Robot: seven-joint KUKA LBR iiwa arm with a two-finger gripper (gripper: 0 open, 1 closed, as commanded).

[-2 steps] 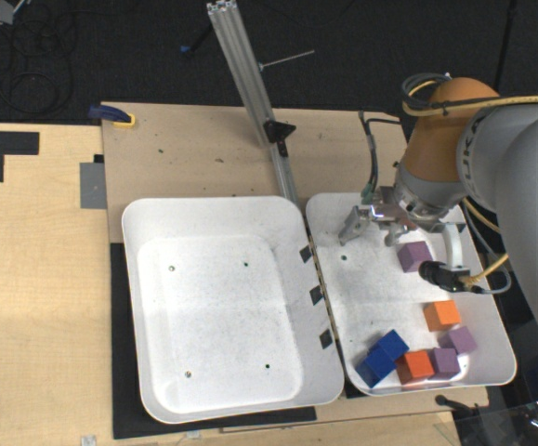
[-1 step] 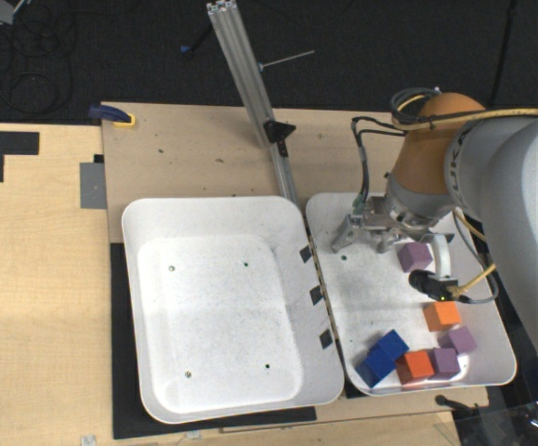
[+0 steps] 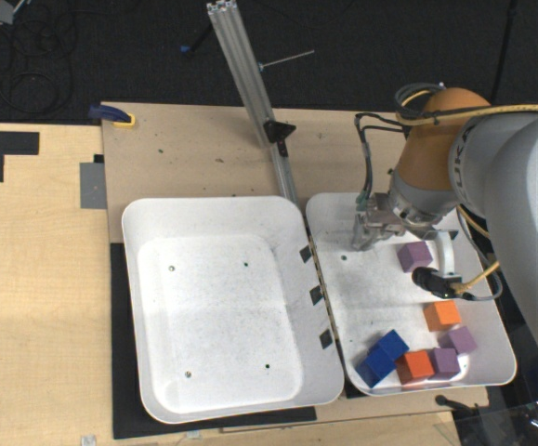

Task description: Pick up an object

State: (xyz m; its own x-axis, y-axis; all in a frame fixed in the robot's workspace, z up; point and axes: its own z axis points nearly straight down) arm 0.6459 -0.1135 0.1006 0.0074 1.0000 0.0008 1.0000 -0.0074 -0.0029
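Purple cube (image 3: 413, 255) in right bin (image 3: 343, 214), upper part, beside gripper (image 3: 369, 233) | likely light, rigid, smooth-faced; take across two opposite flat sides | fingers: opening cannot be told, nothing seen held | other blocks cluster near front corner.

Robot arm (image 3: 501, 170): a smooth, rounded grey casing was joined to a glossy orange band (image 3: 433, 151) above the wrist. Thin black and yellow cables (image 3: 373, 130) looped beside it. The gripper (image 3: 371, 231) was bare grey metal.
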